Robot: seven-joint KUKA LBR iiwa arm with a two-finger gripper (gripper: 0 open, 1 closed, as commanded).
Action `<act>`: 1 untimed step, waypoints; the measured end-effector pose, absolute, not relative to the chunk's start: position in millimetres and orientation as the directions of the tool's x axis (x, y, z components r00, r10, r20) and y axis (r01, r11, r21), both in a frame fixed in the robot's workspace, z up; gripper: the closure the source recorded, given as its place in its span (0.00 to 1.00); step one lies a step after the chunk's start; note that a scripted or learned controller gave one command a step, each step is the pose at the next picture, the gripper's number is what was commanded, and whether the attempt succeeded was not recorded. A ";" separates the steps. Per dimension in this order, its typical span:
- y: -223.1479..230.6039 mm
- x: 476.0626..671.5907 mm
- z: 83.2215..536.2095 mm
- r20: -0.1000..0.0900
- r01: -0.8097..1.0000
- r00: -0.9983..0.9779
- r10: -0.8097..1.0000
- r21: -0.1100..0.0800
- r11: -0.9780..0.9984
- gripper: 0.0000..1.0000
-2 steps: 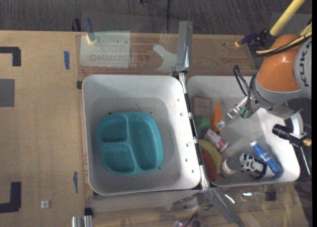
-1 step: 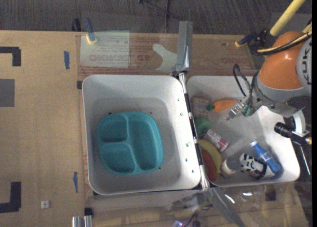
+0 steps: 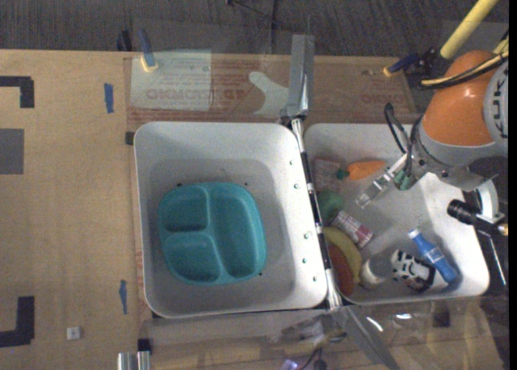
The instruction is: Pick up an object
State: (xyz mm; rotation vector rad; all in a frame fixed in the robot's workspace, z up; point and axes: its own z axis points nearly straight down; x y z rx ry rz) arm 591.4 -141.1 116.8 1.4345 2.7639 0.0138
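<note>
My gripper (image 3: 383,187) hangs over the upper middle of the right bin (image 3: 468,283), open, with nothing between its fingers. Just left of and above it lies an orange carrot-like object (image 3: 366,170). A green object (image 3: 329,203) and a pink-and-white packet (image 3: 353,228) lie lower left of the gripper. Along the bin's front are a yellow banana (image 3: 338,245), a brownish-red item (image 3: 346,273), a pale cup (image 3: 373,270), a black-and-white toy (image 3: 412,268) and a blue bottle (image 3: 433,257).
The left bin (image 3: 153,150) holds a teal divided plate (image 3: 212,233). A metal divider (image 3: 311,207) runs between the two bins. The arm's orange band (image 3: 460,114) and cables crowd the right bin's upper right corner. A clear sheet (image 3: 194,77) lies behind the left bin.
</note>
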 end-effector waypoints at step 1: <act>-185.6 653.2 141.0 -0.005 0.842 -0.540 0.842 0.005 0.540 0.00</act>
